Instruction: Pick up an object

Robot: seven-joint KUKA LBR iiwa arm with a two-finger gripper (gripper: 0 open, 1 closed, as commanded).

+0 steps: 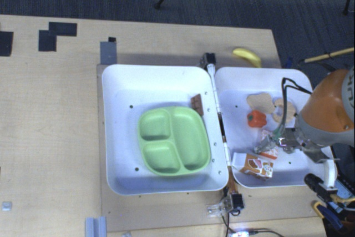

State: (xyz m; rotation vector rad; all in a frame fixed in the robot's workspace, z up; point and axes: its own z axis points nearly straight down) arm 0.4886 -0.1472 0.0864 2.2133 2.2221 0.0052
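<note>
My gripper (pixel 268 143) hangs low in the right bin (pixel 239 91), near its middle. Just up and left of it lies a small red tomato-like piece (pixel 255 118). A pale beige piece (pixel 259 101) and another light item (pixel 279 111) rest farther back. An orange and white packet (pixel 256 165) lies by the bin's front wall, just below and left of the gripper. Nothing is visibly held.
The left bin (pixel 119 119) bears a green divided plate (pixel 174 140), with a small brown piece (pixel 196 102) at its right wall. A yellow banana (pixel 247 56) lies on the bench behind the right bin. Cables and clips sit at the front right.
</note>
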